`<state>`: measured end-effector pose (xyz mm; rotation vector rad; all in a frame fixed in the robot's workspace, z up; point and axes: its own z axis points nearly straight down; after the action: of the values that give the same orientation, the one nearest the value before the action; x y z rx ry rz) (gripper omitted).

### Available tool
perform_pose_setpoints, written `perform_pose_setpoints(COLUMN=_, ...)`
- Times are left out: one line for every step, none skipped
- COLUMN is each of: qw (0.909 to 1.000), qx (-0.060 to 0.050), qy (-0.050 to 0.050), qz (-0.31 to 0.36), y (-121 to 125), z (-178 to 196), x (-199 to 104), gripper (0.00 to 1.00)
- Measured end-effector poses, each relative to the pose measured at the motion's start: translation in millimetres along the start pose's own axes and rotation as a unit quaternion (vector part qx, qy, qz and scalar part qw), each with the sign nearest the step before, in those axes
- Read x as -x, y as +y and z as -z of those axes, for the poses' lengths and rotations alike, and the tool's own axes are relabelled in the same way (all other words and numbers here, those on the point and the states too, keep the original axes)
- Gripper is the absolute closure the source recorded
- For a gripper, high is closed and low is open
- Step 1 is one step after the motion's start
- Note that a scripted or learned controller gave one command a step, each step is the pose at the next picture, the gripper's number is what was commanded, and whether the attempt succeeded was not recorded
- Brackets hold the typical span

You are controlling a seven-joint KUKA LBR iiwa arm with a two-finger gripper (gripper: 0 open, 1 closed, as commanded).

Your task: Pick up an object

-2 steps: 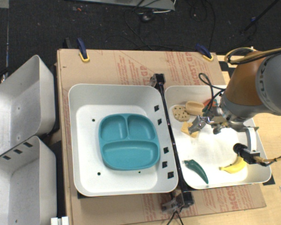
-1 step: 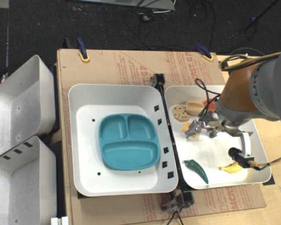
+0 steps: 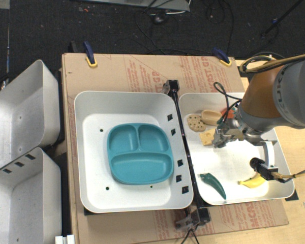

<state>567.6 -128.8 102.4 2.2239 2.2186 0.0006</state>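
On a cardboard-topped bench (image 3: 142, 70) over dark floor (image 3: 40, 24), 2 white bins (image 3: 86, 136), claw (image 3: 221, 138) state unclear.

Bench (image 3: 127, 72): brown board top, printed red lettering, two clamps on the far edge. Two shallow white bins rest directly on it, side by side and touching. Left bin (image 3: 86, 151) sits near the board's middle; right bin (image 3: 282, 187) reaches the board's right edge.

arm (image 3: 274, 93) cut off at right edge
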Motion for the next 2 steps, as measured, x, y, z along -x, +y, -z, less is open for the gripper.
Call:
perform_pose_setpoints(qw=1.0000, qx=0.003, qy=-0.001, qz=0.001, y=-3, z=63, x=2, gripper=1.00)
perform_pose_setpoints(qw=1.0000, qx=0.003, qy=-0.001, qz=0.003, y=2, z=125, x=-3, gripper=1.00)
